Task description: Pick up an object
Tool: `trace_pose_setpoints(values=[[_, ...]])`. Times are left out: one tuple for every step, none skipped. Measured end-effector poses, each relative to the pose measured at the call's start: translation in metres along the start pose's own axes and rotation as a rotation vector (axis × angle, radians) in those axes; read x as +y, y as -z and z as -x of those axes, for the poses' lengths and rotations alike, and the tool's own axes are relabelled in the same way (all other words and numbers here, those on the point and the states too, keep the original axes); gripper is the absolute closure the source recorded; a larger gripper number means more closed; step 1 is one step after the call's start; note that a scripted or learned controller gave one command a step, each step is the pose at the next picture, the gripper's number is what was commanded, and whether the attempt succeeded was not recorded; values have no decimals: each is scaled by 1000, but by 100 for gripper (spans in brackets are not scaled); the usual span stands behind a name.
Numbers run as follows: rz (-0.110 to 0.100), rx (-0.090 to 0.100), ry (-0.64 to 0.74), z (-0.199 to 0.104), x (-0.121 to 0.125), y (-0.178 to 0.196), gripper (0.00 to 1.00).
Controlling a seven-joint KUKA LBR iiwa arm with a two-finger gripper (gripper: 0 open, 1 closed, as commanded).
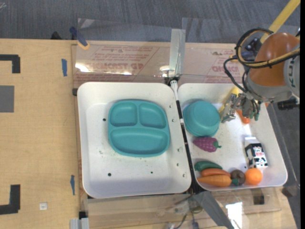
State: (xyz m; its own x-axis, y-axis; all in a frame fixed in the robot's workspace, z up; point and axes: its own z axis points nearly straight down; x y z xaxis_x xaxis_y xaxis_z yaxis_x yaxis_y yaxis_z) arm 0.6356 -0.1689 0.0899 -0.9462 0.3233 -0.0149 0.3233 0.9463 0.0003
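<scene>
My gripper (240, 111) hangs over the back of the right bin (276, 151), its fingers apart with nothing visibly held between them. A small orange piece (245, 119) lies right under its right finger, and a yellow item (234, 92) pokes out behind it. A teal bowl (201, 118) sits just to the gripper's left. Nearer the front lie purple grapes (206, 144), a black-and-white toy (256, 155), a green vegetable (207, 166), a carrot (215, 179), a brown item (237, 177) and an orange (254, 176).
The left bin (90, 142) holds a teal divided plate (139, 128). A metal divider (177, 51) stands behind the seam between the bins. Bare white floor lies in the right bin between the bowl and the black-and-white toy.
</scene>
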Motion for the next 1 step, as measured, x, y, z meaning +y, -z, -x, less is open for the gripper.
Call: trace_pose_setpoints(values=[[-8, -40, -232, -17, 56, 115, 100]])
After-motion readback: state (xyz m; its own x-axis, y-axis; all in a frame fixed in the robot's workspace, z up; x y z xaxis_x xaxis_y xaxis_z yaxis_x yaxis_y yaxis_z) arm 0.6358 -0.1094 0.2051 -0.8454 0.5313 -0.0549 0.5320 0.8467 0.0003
